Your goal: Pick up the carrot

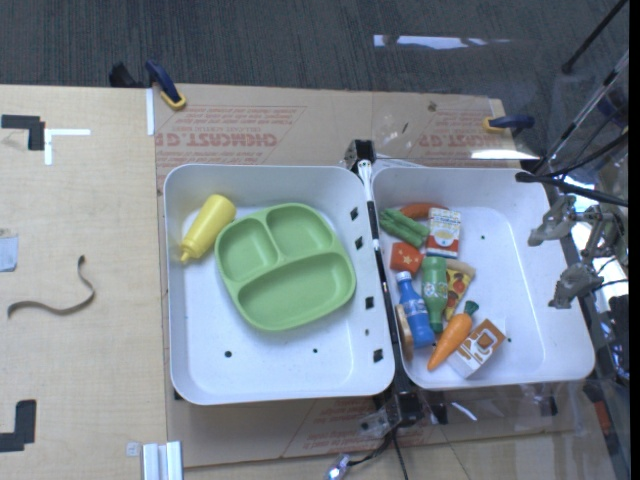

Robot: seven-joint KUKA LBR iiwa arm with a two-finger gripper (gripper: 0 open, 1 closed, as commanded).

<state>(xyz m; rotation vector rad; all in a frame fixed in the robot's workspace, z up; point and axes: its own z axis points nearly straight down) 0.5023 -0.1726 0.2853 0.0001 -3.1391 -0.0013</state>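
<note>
Camera view: carrot (451, 339) lying in right bin (520, 298) beside blue bottle (412, 310), tool (570, 258) state unclear.

The gripper (566, 258) is hanging at three o'clock, its grey fingers (545, 230) spread apart and gripping nothing.

both white bins (190, 363) look like smooth, slightly glossy plastic, same as the matt green divided plate (287, 268) and the yellow bottle (205, 226). the carrot (451, 339) looks like smooth orange plastic too. under the bins there's printed brown cardboard (260, 136) on a pale wood-grain bench (70, 368).
</note>
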